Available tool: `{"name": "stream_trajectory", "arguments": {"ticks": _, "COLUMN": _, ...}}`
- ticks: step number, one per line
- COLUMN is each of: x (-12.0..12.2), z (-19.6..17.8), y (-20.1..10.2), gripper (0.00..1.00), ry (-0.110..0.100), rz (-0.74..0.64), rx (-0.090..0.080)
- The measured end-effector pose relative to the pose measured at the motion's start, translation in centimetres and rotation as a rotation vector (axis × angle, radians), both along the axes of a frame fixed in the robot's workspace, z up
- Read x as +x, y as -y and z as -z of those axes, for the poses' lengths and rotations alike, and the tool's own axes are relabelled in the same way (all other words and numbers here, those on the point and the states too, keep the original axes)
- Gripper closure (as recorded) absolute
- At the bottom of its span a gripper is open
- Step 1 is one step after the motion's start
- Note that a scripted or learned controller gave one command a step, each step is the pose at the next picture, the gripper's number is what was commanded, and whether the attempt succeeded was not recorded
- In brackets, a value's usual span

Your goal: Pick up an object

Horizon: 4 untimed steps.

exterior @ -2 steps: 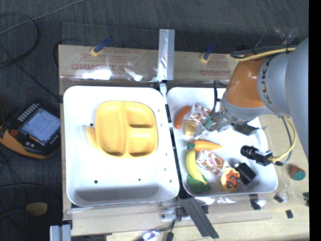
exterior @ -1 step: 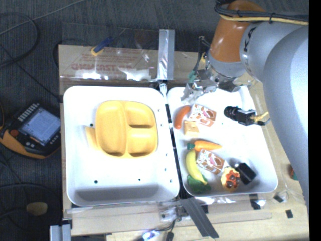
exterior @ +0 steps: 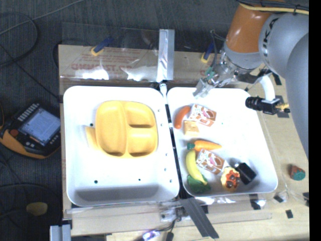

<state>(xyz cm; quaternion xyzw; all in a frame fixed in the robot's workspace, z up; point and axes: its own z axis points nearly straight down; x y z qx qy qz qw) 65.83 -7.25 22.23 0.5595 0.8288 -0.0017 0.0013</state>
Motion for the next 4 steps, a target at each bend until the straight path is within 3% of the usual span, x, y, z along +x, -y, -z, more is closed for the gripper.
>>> {"name": "stream_trajectory", "arguments": {"ticks": 1, "x": -1.6, "z": 5.3, "y": 5.2, "gripper": 1.00, "ry": -0.002, "rz": 0.170, "rx": 0.003}}
{"name": "stream_trajectory", "arguments": {"ticks": 2, "x": -3.9, "z": 10.0, "y": 6.1, "gripper": 1.00, "ry": 0.020, "rz": -0.043, "rx": 0.003}}
{"name": "stream_trajectory", "arguments": {"ticks": 3, "x": 1.0, "z": 3.8, "y": -1.2, "gripper": 1.00, "ry": 0.001, "rz": 0.016, "rx": 0.003}}
{"name": "stream_trajectory", "arguments": {"ticks": 4, "x": 1.0, "z": 0.2, "y": -4.6, "gripper": 1.00, "ry": 0.000, "rz": 0.018, "rx": 0.003}}
